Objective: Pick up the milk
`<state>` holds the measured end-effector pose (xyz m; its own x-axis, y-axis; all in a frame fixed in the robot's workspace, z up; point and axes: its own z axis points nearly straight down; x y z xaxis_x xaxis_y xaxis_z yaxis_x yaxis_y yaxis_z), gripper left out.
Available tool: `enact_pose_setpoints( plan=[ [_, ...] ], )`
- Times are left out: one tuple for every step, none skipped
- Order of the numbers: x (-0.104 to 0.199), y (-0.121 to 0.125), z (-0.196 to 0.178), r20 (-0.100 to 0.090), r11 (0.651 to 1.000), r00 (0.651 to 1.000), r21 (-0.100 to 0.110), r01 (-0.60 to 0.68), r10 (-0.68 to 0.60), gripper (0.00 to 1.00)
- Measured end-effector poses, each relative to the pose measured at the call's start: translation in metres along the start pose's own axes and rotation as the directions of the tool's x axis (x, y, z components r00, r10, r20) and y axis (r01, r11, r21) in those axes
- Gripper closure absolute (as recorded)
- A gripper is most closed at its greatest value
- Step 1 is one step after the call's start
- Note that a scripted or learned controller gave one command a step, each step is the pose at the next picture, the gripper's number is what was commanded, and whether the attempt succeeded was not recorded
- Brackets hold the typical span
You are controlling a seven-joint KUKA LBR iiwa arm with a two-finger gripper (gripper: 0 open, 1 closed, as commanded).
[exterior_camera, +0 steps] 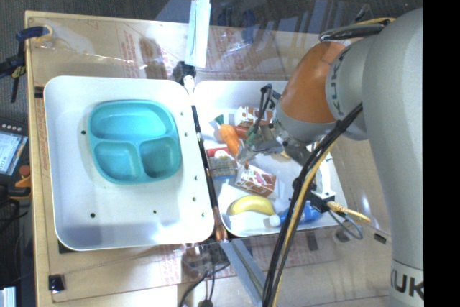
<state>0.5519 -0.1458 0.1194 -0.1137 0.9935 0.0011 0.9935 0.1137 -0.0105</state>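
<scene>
Gripper (253,142), finger state indiscernible, low in the right bin (330,219) among items near a carrot (228,134) and banana (251,205).

The two shallow white bins (65,154) look like smooth, slightly glossy plastic — so does the turquoise three-compartment tray (134,139); the bench top (93,39) shows pale wood under clear film.

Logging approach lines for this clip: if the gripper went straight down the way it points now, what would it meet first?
Probably the small patterned carton lying just under the gripper in the right bin; depth is hard to judge from this slant.
</scene>
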Motion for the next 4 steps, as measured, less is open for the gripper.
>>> enact_pose_setpoints(
  plan=[
    [0.0, 0.0, 0.0, 0.0, 1.0, 1.0, 0.0, 0.0, 0.0, 0.0],
    [0.015, 0.032, 0.016, 0.001, 0.999, 0.999, -0.007, 0.033, -0.033, 0.0],
    [0.033, 0.045, 0.024, 0.016, 0.999, 0.998, -0.009, 0.053, -0.053, 0.0],
    [0.036, 0.024, 0.014, 0.01, 0.999, 0.999, -0.009, 0.047, -0.047, 0.0]
  ],
)
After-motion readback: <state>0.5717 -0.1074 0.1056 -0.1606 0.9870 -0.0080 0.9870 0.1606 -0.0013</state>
